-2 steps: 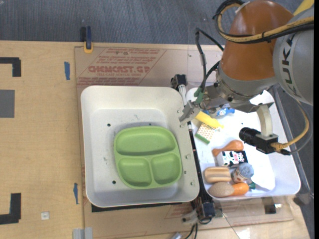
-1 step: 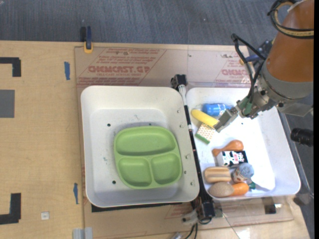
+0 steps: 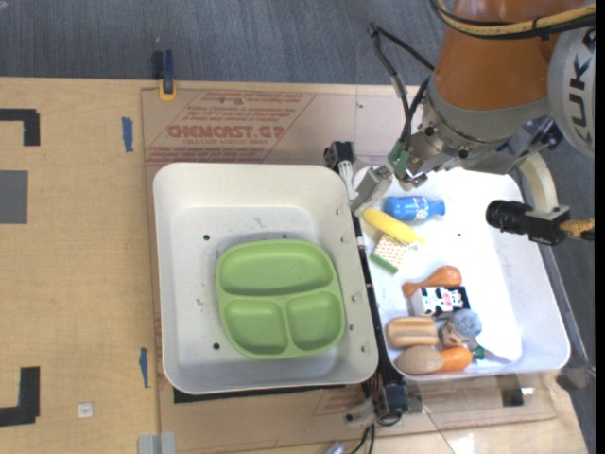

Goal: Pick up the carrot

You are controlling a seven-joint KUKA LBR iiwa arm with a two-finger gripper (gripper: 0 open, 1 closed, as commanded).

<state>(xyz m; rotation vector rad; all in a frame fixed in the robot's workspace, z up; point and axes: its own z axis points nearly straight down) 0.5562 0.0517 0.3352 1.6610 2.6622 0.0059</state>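
While the gripper (image 3: 378, 180) hovers at the right bin's (image 3: 539, 282) far-left corner, nothing's lifted. Pincer state: can't tell. Carrot (image 3: 457, 357), probably that orange piece, waits near edge.

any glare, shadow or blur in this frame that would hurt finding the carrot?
Camera view: lighting even, focus sharp throughout. The white right-hand bin is bright, nearly washed out, yet the small orange carrot at its near edge stands out. The grey and orange arm shades the bin's far end only. No motion blur.
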